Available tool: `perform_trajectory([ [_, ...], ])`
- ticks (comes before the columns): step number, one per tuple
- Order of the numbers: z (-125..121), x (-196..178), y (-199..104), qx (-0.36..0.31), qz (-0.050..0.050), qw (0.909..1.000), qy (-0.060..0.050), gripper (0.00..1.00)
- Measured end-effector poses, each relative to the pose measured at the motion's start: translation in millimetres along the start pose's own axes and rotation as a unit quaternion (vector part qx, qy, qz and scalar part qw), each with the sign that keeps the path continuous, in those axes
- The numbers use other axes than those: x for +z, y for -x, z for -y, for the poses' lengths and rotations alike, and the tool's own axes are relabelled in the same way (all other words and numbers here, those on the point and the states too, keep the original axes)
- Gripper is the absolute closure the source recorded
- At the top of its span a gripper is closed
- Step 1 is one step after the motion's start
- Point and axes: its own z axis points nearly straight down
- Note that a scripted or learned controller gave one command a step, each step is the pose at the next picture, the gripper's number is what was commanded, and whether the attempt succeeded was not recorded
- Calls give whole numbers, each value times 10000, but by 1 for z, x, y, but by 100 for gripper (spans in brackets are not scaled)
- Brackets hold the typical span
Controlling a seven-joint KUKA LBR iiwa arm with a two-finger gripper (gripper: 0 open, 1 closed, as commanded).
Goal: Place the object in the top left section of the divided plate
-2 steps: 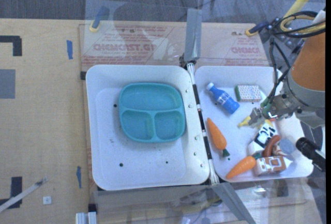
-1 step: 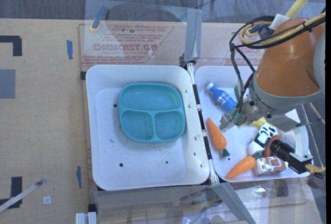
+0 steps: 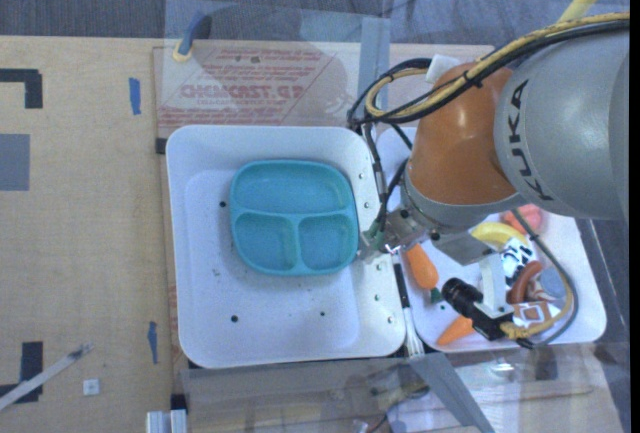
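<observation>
Saw the teal divided plate (image 3: 290, 191) lying flat in the left bin (image 3: 270, 326), toward its upper right, with one wide section across the top and two smaller ones below. Found the tool (image 3: 384, 241) low at the strip where the two bins meet, just beside the plate's right rim, under the grey arm (image 3: 565, 121) and its orange band (image 3: 455, 156). Could not tell whether the tool was wide, narrow or holding anything. Made out a small greenish thing (image 3: 372, 239) at the tool's tip, close against the plate's right edge, too small to name and not clearly inside any section. Counted, in the right bin (image 3: 588, 316), an orange carrot-like piece (image 3: 422, 267) near the tool, a second orange piece (image 3: 455, 329) lower down, a yellow piece (image 3: 492, 233) and a pink one (image 3: 527, 218) further right. Noted both bins resting on the tan table (image 3: 80, 221).
</observation>
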Motion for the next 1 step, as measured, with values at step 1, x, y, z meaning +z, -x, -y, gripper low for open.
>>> perform_trajectory([
  [1,-1,-68,-60,1676,6,9859,3,100],
])
